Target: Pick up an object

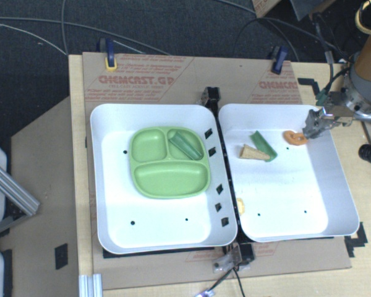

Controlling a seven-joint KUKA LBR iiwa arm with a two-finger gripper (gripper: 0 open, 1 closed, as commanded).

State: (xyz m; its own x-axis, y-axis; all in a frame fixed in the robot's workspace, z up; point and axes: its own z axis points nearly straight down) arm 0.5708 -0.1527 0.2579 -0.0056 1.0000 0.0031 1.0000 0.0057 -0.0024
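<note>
Right bin (334, 209), far corner: an orange ring (294, 138) is lying flat just left of the gripper (313, 126), almost touching it, with a tan wedge (252, 153) and green strip (263, 146) lying farther left. Whether the gripper is grasping or released I cannot tell; nothing is showing in its grasp. Ring is appearing small, rounded, bright orange.

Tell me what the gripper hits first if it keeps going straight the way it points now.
Most likely the orange piece, lying just beyond the gripper on the right bin floor. Depth is unclear from this slanted view, so it might meet bare bin floor beside it instead.
</note>
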